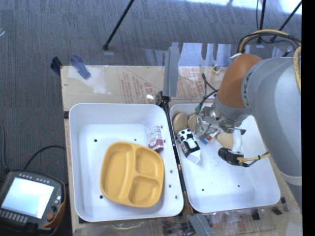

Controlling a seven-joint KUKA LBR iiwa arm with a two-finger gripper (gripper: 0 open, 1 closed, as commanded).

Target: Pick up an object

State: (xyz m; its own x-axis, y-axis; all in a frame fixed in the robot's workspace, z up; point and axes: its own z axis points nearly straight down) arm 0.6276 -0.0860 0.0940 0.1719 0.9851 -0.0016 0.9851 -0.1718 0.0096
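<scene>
The pincer (205, 128) is low in the right bin (246, 191), near the top left corner, among a small group of objects.

Whether the pincer is released or clenched cannot be told, because the wrist covers it from above. The nearest candidate is the black-and-white object (188, 142), which lies just beside the pincer on its lower left; a tan rounded object (180, 122) lies by the bin wall, and another tan piece (225, 139) is on the other side. To do this step well, the arm should probably choose one object only, centre over it, and descend straight, because the neighbours are close and the wall can block one side. The yellow divided plate (132, 173) and a small packet (155, 137) are in the left bin (83, 132), well apart.
</scene>
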